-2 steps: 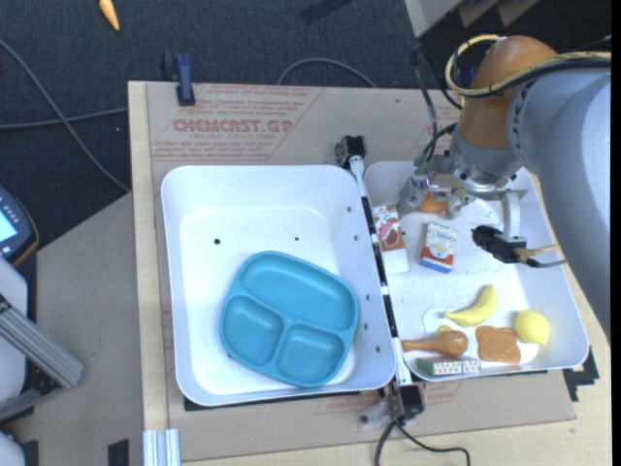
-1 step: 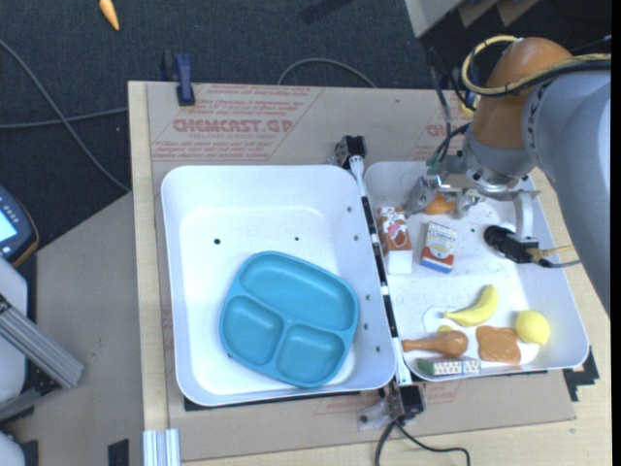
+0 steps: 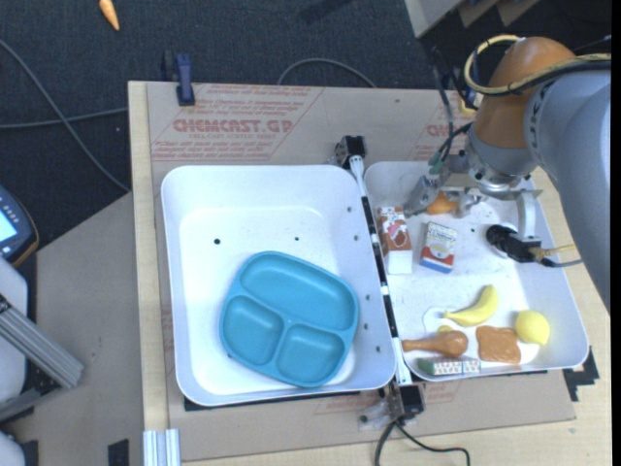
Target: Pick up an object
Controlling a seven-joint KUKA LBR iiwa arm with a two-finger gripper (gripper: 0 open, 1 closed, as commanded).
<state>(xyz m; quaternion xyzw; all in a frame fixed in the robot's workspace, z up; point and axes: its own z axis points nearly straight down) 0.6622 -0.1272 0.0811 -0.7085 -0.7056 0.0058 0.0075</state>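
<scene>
Dark carpet surrounds a bench topped with printed brown board, where two white bins sit side by side. The left bin carries a blue divided plate towards its near right corner. The gripper hangs low over the far left corner of the right bin, directly above a small orange item. Whether it is open or closed, or has hold of anything, I cannot tell. A red-brown packet lies along that bin's left edge, with a small carton beside it. Near the front edge lie a banana, a lemon, a drumstick and a brown slice.
</scene>
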